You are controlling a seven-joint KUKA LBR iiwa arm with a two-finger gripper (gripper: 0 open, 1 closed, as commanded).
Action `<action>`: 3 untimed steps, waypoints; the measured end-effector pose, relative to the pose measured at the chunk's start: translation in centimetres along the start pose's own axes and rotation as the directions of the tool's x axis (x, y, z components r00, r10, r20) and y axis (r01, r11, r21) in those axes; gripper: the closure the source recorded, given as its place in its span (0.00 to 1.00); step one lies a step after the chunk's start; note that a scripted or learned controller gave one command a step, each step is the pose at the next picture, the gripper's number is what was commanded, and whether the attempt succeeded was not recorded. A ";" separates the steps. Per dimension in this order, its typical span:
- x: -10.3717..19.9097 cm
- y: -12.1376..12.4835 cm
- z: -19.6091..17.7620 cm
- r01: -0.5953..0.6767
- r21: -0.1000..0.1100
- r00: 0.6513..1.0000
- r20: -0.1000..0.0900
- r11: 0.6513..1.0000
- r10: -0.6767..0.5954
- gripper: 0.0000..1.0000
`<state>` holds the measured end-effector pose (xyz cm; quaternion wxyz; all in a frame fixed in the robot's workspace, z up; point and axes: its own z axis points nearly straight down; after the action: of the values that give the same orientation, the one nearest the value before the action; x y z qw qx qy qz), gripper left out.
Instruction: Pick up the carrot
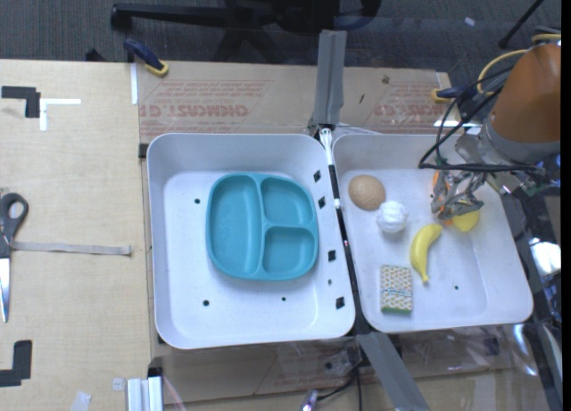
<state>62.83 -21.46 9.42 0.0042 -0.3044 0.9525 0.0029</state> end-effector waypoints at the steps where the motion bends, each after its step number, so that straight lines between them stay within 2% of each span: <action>1: -3.3 -1.1 -8.3 -0.104 0.008 0.995 -0.001 0.995 0.104 1.00; 2: -1.3 2.8 0.1 -0.267 0.007 0.964 -0.003 0.964 0.267 1.00; 3: -4.9 1.2 -8.6 -0.361 0.008 0.933 0.001 0.933 0.361 1.00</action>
<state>66.09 -17.66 18.08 0.0044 -0.1245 0.9922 -0.0005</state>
